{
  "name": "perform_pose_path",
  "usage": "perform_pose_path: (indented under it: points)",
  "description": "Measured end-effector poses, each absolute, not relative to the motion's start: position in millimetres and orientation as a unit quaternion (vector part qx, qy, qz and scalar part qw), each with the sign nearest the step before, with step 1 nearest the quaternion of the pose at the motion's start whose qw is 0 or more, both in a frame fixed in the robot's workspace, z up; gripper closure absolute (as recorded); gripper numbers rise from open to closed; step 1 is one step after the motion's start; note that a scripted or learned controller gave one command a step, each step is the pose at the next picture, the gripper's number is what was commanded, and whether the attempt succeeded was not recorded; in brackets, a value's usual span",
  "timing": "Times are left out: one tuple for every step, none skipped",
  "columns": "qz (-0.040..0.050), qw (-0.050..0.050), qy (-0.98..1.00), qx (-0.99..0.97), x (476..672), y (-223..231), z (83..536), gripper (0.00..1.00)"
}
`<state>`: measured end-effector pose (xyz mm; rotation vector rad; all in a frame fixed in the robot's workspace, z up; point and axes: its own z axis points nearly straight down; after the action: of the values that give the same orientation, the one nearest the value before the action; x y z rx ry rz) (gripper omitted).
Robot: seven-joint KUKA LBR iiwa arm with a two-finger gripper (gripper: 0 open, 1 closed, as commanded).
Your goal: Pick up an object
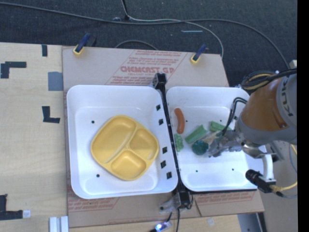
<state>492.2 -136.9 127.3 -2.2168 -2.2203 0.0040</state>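
Camera view looks down at a slant on two white bins set side by side on a cardboard sheet over the tabletop (29,144). The left bin (77,129) holds one yellow divided plate (124,147). The right bin (212,180) holds the small things: one orange sausage-shaped piece (179,120), one long green block (195,134), one smaller green piece (216,126) near the arm, one pale green piece (179,142) against the dividing wall, and one dark teal round object (199,148).

The gripper (216,148) is seen low in the right bin, just beside the dark teal round object and the green pieces. Whether the fingers are spread or closed cannot be told from this angle, and nothing can be seen held between them.

The step in hand is judged to be the reach onto one object in the cluster. It would be done well if one piece were singled out, the teal one being nearest, and the fingers were centred over it so that a neighbouring green piece is not caught or pushed aside. A round shape may be squeezed out sideways, so a low, square grasp is called for, followed by a straight lift clear of the bin wall.

Two clamps (81,44) are counted on the cardboard's far edge.
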Motion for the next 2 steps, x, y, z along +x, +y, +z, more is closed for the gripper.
perform_pose_path:
  points:
    - [-0.0004, -0.001, -0.708, -0.707, 497.2, -141.2, 170.7, 1.0]
    - [-0.0008, -0.001, -0.708, -0.706, 496.5, -135.1, 214.6, 1.0]
